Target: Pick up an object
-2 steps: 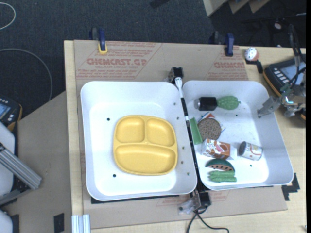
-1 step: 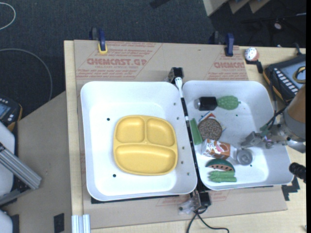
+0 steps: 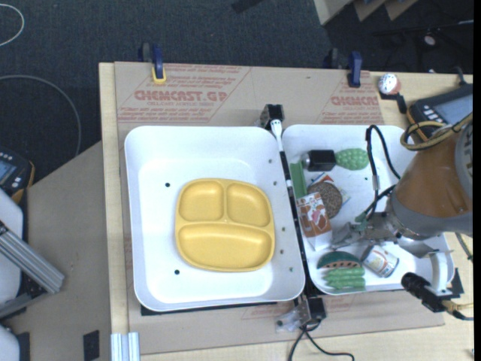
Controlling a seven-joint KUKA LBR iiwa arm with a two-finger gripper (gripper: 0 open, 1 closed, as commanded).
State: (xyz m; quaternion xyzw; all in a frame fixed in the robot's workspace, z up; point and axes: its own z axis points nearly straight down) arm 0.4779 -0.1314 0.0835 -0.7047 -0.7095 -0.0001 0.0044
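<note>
Gripper (image 3: 359,232) sits low in the right bin (image 3: 421,286), right of frame centre; its grip state cannot be told. Cluttered objects surround it, a small can (image 3: 380,262) just beside.

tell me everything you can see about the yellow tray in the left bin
The yellow tray is a rounded rectangle that looks like smooth moulded plastic. Raised ridges split it into three sections: two smaller ones along the far side and one wide one along the near side. All three sections look bare. It lies flat and right way up on the floor of the left bin, roughly in the middle, slightly turned against the bin's edges. It rests on the bin floor alone, apart from the walls.
</note>
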